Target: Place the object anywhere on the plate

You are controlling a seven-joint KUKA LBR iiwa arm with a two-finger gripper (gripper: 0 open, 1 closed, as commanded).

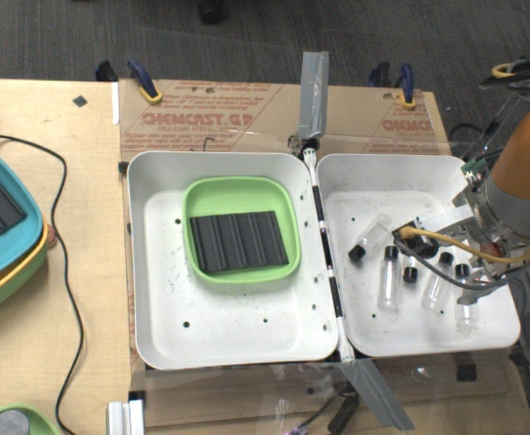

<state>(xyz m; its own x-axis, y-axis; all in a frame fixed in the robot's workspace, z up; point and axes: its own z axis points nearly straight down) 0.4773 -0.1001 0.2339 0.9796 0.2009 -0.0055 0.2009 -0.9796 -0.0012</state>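
A grey KUKA arm with an orange band point(529, 152) reaches over the right-hand white bin point(364, 333), its tool point(478, 275) low above the bin's floor near the far side wall. Wrist hardware and a looping yellow hose point(437, 236) crowd the tool, and it cannot be told whether it is apart, together or clamped on anything.

Clear vials with black caps lie scattered just beside the tool and out toward the middle of that bin. One vial point(465, 311) lies directly below the tool in the view, and another point(432, 293) is close on its inner side. Farther off toward the divider, an upright-lying vial point(389, 281) and a tilted vial point(371, 236) rest on the bin floor. Small black caps point(446, 259) dot the floor between them and the tool.

The green plate point(287, 216) sits well apart from the tool, across the divider in the left-hand bin point(147, 270). It carries a dark ribbed insert point(237, 241).

Beyond both bins, a cardboard sheet point(210, 116) is pinned by blue clamps point(143, 80). Farthest from the tool, on the wooden surface point(47, 116), a teal dish point(24, 234) sits beside a black cable point(70, 270).
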